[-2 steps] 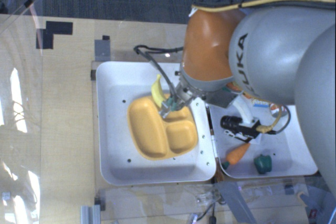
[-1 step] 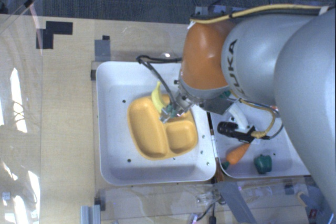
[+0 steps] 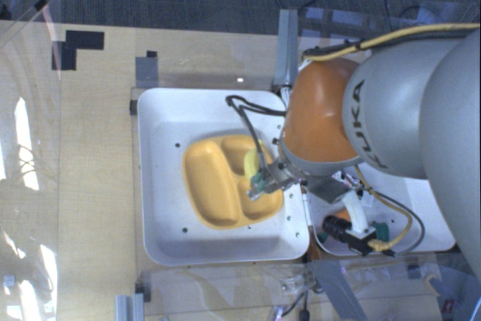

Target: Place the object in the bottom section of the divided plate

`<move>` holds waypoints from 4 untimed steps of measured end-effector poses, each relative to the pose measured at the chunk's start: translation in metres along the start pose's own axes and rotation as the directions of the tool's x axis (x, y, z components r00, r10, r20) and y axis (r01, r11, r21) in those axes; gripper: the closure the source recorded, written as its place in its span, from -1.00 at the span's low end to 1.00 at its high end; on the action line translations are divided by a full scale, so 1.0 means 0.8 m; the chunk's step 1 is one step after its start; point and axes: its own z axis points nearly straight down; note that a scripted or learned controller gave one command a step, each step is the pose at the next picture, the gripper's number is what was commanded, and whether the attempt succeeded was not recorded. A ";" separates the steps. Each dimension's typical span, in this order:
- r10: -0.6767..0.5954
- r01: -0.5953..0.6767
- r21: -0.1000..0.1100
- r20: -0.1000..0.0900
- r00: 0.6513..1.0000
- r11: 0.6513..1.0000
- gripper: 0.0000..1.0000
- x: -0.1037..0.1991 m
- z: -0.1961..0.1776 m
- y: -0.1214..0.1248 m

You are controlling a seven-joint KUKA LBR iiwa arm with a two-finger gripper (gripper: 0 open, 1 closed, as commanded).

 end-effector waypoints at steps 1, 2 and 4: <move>0.281 -0.281 -0.006 0.002 0.960 0.960 1.00 -0.057 -0.204 -0.028; -0.018 0.018 -0.006 0.004 1.000 1.000 1.00 -0.083 -0.315 -0.041; -0.134 0.134 -0.001 0.001 0.991 0.991 1.00 -0.035 -0.080 -0.017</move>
